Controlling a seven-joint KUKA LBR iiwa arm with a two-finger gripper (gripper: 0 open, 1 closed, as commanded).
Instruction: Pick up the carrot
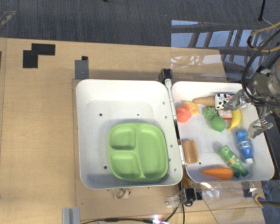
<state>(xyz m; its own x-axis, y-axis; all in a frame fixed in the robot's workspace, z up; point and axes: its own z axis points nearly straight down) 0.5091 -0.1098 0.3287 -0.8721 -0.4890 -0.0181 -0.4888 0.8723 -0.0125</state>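
The arm (pixel 274 85) has a grey metallic housing with an orange band at its upper edge. Black cables (pixel 254 45) loop alongside. Gripper (pixel 246 113) fingers are silver-grey metal.

Pale wooden bench (pixel 32 139) below — dark grey carpet floor (pixel 130 13) beyond its far edge.
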